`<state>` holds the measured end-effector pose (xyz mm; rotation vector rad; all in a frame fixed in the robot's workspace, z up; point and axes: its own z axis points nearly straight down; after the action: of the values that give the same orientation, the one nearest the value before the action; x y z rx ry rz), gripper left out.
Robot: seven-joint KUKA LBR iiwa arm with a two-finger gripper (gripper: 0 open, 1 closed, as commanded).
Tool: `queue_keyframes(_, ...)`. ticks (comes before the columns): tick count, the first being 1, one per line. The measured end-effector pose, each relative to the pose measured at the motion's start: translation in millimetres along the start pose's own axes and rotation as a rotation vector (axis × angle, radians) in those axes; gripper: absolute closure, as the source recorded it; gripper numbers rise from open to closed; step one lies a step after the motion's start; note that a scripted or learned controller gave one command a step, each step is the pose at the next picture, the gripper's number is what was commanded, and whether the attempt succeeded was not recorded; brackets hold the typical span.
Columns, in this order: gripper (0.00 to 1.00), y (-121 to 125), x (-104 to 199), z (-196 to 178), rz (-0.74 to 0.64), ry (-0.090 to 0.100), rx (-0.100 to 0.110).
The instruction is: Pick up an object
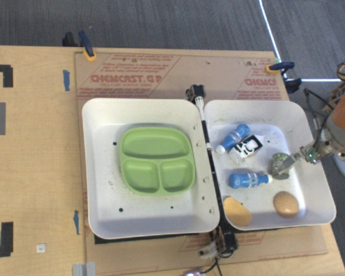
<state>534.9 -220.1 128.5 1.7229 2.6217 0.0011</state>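
At right bin's [310, 119] 3 o'clock wall | gripper [280, 165] low, jaw opening unreadable, nothing visibly held | nearest target, blue bottle [247, 180], just at its 8 o'clock, likely chosen

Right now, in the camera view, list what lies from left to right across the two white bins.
Green three-compartment plastic tray → yellow rounded piece at the bin wall → lying blue plastic bottle → gripper → tan egg-shaped object.
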Motion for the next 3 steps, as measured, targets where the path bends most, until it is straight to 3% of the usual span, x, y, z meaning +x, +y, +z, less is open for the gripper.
queue_keyframes(1,0.0,43.8,25.5,42.4,-0.191,0.0,-0.002)
queue_keyframes(2,0.0,0.0,24.0,42.7,-0.28,0.003,0.002)
queue_keyframes(3,1.0,1.9,23.2,31.2,-0.278,-0.002,-0.004)
